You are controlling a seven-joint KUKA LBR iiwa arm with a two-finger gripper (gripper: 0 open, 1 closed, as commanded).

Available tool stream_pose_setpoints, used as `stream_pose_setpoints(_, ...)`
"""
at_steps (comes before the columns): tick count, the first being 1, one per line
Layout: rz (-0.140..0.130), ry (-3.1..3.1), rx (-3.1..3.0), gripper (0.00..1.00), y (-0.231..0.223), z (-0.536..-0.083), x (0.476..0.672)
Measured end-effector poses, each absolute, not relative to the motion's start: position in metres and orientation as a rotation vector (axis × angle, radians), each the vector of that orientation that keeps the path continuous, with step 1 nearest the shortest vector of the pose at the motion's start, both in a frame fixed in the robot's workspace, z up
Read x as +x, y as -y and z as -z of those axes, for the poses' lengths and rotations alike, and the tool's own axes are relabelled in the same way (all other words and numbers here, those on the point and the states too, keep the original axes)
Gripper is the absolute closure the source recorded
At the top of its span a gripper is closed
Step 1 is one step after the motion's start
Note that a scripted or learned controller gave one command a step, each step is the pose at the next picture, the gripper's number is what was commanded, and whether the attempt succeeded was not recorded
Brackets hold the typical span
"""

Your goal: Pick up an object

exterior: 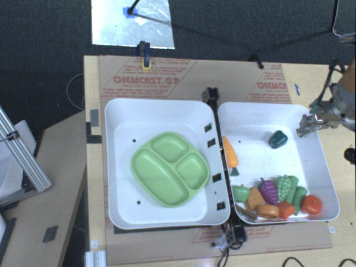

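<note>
My gripper (309, 124) hangs over the right edge of the right bin (250, 115), with nothing visibly between its fingers. A dark green object (278, 139) lies in that bin, a short way left of and below the gripper. An orange carrot (230, 154) rests against the bin's left wall. Along the bin's front lies a heap of toy food: purple grapes (268, 191), green grapes (285, 186), a red tomato (312, 204), orange pieces (267, 208) and a green piece (241, 193).
The left bin (119, 149) holds a green divided plate (169, 169). A black divider with clips (218, 149) runs between the two bins. Cardboard (167, 77) underlies both. A silver sheet (132, 15) lies beyond the bench, and a metal frame (22, 154) stands at the left.
</note>
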State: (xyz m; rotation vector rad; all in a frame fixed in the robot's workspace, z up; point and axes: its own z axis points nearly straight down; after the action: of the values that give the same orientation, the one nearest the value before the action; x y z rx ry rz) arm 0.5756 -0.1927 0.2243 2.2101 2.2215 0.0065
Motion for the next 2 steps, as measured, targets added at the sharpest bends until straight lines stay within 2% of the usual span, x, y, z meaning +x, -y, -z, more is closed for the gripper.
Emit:
stream_pose_setpoints(1, -0.003, -2.225, 2.214, 1.0, 0.193, -0.225, 0.577)
stream_pose_setpoints(2, -0.005, -2.233, 2.209, 1.0, 0.135, -0.231, 0.594)
